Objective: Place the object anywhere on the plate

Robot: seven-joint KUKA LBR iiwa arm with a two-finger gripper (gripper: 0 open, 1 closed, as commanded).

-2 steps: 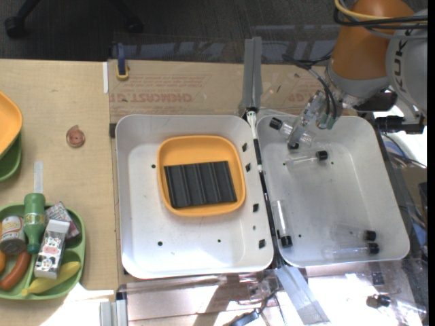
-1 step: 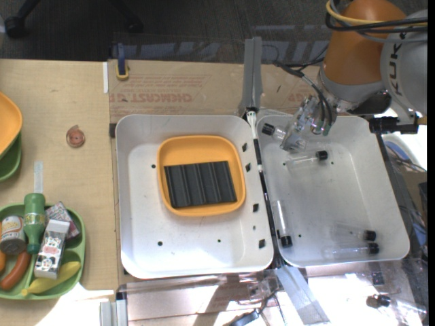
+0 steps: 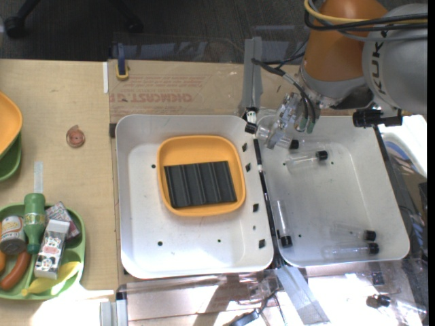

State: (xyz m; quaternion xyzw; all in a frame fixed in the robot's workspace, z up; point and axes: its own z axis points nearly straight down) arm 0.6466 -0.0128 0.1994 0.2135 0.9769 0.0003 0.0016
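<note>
My pincer (image 3: 280,133) hangs over the right bin's (image 3: 380,250) far-left corner; I cannot tell its state. The nearest tube (image 3: 306,159) lies just right of it, crosswise; the plate (image 3: 201,179) sits left.

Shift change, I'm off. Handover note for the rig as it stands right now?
Gripper: above the upper left corner of the right bin; finger state can't be read from this view.
Yellow plate: in the left bin, with a dark ribbed slab lying on it.
Right bin: clear tubes with black caps, one near the gripper, two at the lower right.
Done: slab rests on the plate.
Left: confirm the slab is the intended object, then retract the arm.
</note>
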